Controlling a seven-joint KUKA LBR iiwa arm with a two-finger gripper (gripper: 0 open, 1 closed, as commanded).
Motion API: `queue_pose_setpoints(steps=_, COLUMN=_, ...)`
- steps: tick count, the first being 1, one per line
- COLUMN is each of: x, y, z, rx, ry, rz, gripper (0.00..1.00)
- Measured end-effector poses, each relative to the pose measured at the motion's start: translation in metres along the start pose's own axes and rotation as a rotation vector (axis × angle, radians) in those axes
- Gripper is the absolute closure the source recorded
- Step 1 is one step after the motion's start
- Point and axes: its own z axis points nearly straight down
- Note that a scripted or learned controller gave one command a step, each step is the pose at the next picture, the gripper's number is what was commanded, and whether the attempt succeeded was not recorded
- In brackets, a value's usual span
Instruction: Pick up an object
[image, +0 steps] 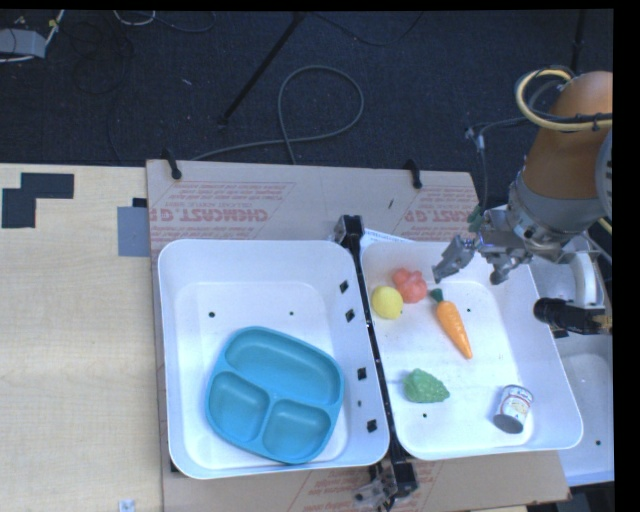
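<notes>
Two white bins side by side on the table. Right bin (560, 400): pink piece (409, 284) touching yellow ball (387, 302) near the divider, carrot (454, 327) just beside them, green lump (426, 386) nearer the front, small can (513, 408) tipped over at the front right. Left bin (185, 300): blue divided plate (275, 392), lying flat. Loose scatter, probably so each item can be approached singly. Tool (472, 258) above the right bin's far edge, fingers spread apart, nothing between them. Nearest candidates: pink piece and carrot, down and to the left of the tool, near but not touching. Nothing grasped yet.
</notes>
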Motion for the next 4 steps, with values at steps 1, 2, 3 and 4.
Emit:
queue_pose_setpoints(steps=1, x=0.0, y=0.002, z=-0.006, rx=-0.011, ry=-0.001, rz=-0.001, gripper=0.0)
queue_pose_setpoints(steps=2, x=0.002, y=-0.004, z=0.058, rx=-0.004, ry=0.0, rz=-0.001, gripper=0.0)
queue_pose_setpoints(steps=3, x=0.007, y=-0.006, z=0.122, rx=-0.004, ry=0.0, rz=0.0, gripper=0.0)
queue_pose_setpoints(steps=4, x=0.008, y=-0.006, z=0.158, rx=-0.008, ry=-0.001, rz=0.001, gripper=0.0)
